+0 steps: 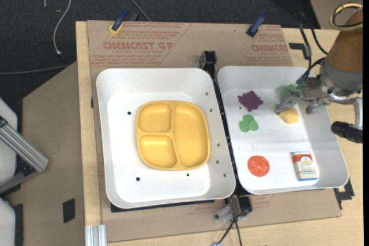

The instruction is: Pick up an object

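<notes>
Reaching in from the right of the camera view, the arm [346, 55] brings its tool [295, 102] low over the far part of the right bin [331, 176]. Whether the tool is spread or pressed together I cannot tell; its dark metal parts blur together at this slant.

A yellow lump [289, 117] lies in that bin, right under the tool's near edge, touching it or nearly so. A green piece [288, 91] sits just behind the tool, partly hidden by it. To their left lie a purple cluster [250, 100] and a green leafy piece [248, 123]; nearer the front, an orange disc [259, 166] and a small carton [304, 166], well apart from the tool.

The left bin [109, 124] holds a yellow divided plate [173, 135]. Both bins rest on the surface [92, 43], a board held by blue clips.

The yellow lump looks like the likeliest target. It appears off to one side of the tool rather than centred beneath it, so a closing grip could nudge it away or catch only its edge, and it might then slip free on the lift. The green piece close by could also get pinched along with it or knocked aside.
</notes>
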You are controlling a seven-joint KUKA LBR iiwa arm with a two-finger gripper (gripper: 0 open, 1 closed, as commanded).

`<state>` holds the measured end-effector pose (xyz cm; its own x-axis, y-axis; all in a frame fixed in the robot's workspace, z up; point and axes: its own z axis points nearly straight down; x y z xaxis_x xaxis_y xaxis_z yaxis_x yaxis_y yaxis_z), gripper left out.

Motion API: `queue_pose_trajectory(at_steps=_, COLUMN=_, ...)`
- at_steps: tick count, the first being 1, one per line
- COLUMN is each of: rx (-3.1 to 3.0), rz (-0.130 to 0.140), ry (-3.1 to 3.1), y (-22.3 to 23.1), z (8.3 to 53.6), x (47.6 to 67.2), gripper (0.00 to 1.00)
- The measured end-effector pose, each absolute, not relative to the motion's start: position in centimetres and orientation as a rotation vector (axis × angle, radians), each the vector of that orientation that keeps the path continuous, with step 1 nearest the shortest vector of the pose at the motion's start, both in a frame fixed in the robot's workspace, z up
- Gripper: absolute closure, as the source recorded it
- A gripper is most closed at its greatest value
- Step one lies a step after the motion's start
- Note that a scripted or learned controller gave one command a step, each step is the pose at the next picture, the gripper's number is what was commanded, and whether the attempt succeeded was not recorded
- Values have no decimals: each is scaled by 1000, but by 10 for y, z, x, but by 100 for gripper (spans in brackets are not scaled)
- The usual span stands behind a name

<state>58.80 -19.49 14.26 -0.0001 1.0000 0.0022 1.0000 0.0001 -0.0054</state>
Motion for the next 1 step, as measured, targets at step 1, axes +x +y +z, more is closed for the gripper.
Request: queue_pose_trajectory(at_steps=1, rx=-2216, rz=4, ry=-2217, y=-194, z=90, x=587, gripper=0)
